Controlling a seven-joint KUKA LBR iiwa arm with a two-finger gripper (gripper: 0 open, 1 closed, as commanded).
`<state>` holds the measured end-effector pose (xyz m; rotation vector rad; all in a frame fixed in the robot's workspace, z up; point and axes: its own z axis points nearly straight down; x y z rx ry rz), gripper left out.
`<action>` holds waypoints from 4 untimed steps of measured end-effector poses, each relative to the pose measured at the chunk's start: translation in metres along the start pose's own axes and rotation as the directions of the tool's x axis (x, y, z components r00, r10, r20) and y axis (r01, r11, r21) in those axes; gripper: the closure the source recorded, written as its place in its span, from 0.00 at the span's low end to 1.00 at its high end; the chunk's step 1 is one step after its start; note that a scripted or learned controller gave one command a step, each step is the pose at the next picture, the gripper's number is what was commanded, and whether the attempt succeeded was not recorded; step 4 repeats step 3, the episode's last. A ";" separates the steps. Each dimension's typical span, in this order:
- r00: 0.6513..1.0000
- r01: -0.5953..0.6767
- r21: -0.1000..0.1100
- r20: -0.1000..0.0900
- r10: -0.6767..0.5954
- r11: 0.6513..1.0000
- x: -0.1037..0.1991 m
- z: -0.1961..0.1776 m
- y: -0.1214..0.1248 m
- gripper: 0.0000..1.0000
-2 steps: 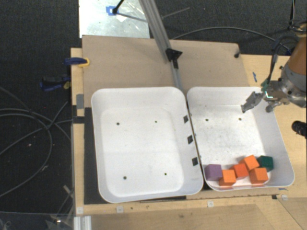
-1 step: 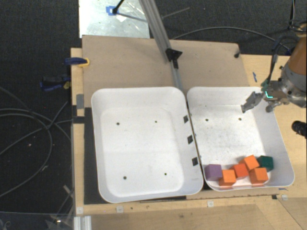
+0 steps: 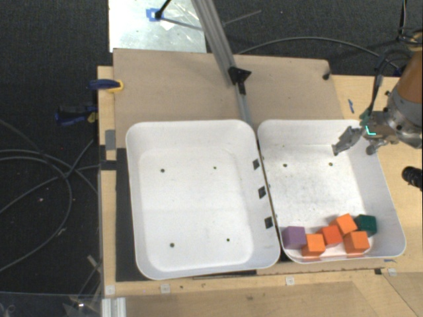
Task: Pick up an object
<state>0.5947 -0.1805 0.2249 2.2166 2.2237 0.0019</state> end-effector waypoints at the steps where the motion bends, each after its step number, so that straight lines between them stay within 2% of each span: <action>1: 1.000 0.000 0.000 0.000 0.000 1.000 0.000 0.000 0.000 0.00; 2: 1.000 0.007 -0.010 0.001 -0.007 1.000 0.048 -0.104 0.009 0.00; 3: 1.000 -0.002 -0.010 0.005 0.002 1.000 -0.006 -0.228 0.032 0.00; 4: 1.000 -0.002 -0.010 0.005 0.002 1.000 -0.006 -0.228 0.032 0.00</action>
